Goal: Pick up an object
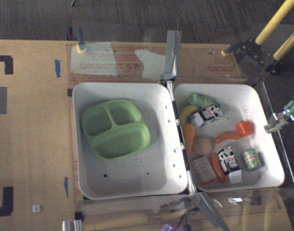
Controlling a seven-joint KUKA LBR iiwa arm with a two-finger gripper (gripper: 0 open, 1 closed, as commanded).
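Green divided plate (116,128) sits in left bin (84,93); gripper (281,119) at right bin's (274,170) edge, jaw state can't tell.

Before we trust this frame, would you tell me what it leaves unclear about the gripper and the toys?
- Gripper: cut off at the camera view's right edge; finger state unreadable.
- Waffle: lower edge partly covered by the hot dog.
- Banana: partly under a milk carton.
- Green can: label too small to read.
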